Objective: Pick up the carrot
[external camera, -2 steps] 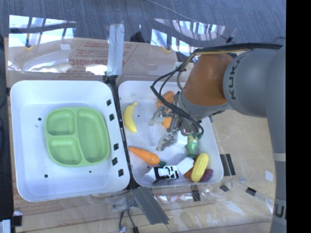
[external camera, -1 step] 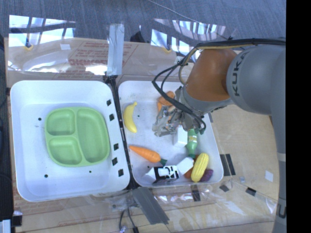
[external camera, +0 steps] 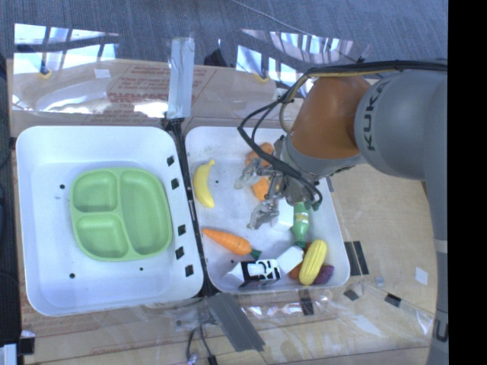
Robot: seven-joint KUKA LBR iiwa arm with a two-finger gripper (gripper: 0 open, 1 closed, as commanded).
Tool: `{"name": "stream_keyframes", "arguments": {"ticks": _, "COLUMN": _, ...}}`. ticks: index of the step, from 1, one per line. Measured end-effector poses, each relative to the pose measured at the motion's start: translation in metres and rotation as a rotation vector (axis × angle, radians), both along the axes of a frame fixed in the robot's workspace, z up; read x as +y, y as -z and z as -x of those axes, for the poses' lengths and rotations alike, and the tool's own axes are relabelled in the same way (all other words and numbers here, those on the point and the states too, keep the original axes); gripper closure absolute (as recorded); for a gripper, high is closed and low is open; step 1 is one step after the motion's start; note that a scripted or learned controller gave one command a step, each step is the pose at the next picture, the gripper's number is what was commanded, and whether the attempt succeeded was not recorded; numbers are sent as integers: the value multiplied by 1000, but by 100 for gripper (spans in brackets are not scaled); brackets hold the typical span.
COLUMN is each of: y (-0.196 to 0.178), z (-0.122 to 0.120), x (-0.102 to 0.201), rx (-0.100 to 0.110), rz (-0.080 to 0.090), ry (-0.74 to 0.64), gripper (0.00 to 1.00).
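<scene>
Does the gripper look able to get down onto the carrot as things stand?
Probably yes. The carrot lies flat with bare bin floor around it, apart from the banana; the gripper hovers just right of it.

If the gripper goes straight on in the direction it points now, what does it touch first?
The gripper points down-left into the right bin. It would probably meet the bare bin floor first, between the banana and the carrot; depth is unclear.

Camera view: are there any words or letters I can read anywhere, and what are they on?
"KU": big letters on the grey arm; the rest is cut off.
Red print on the cardboard behind the bins: too blurred to read.
Black and white box in the right bin: markings too small to read.
</scene>
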State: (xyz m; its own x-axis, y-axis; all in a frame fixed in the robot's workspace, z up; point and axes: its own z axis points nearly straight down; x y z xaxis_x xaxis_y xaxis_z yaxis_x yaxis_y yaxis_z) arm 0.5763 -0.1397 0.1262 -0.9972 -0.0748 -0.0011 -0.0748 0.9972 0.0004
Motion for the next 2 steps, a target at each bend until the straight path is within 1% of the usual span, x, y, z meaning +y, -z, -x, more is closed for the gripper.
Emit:
{"name": "stream_keyframes", "arguments": {"ticks": 1, "y": 35, "z": 1, "x": -30, "rx": 4, "rz": 0, "ry": 120, "gripper": 0}}
{"name": "stream_keyframes", "arguments": {"ticks": 2, "y": 23, "z": -1, "x": -28, "rx": 0, "rz": 0, "ry": 110, "gripper": 100}}
